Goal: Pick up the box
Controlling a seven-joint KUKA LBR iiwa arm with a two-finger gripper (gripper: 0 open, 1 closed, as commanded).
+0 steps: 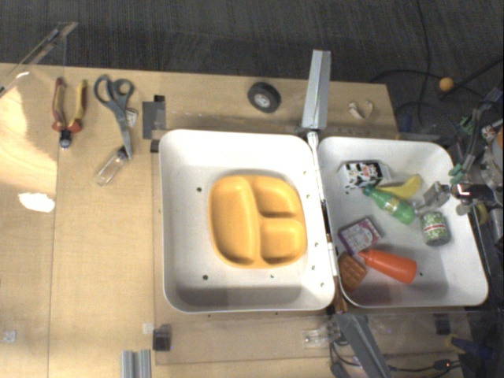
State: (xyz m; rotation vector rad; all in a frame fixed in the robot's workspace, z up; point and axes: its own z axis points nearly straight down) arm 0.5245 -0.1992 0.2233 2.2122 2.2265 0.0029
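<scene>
Two box-like things lie in the right bin (465, 290). One is a small purple box (360, 233), flat near the bin's left wall. The other is a black-and-white carton (363, 173) at the back left. My gripper (466, 189) hangs at the bin's right rim, partly cut off by the view's edge. It is well to the right of both boxes and touches neither.
Also in the right bin are a yellow banana (408, 186), a green bottle (390, 204), a small green can (434, 228), an orange carrot (390, 265) and a brown waffle-like piece (352, 272). The left bin (181, 211) holds a yellow divided tray (256, 219). Scissors (118, 105) and pliers (67, 109) lie on the bench.
</scene>
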